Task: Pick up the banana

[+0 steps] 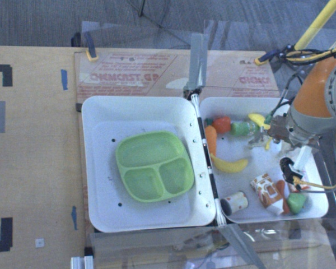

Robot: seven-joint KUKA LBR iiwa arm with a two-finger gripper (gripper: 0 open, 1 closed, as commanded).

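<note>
The yellow banana [231,164] lies curved on the floor of the right bin [319,206], near its left wall. My gripper [262,142] hangs over the middle of that bin, up and to the right of the banana and apart from it. Its fingers look open with nothing between them. The grey arm with the orange band [319,94] comes in from the right.
An orange carrot [211,139], a red fruit [221,124], a green bottle [242,129] and a small yellow piece [257,118] crowd the right bin's back. A can [235,202], a carton [265,188] and a green fruit [297,202] lie at its front. The left bin [101,122] holds a green divided plate [154,166].
</note>
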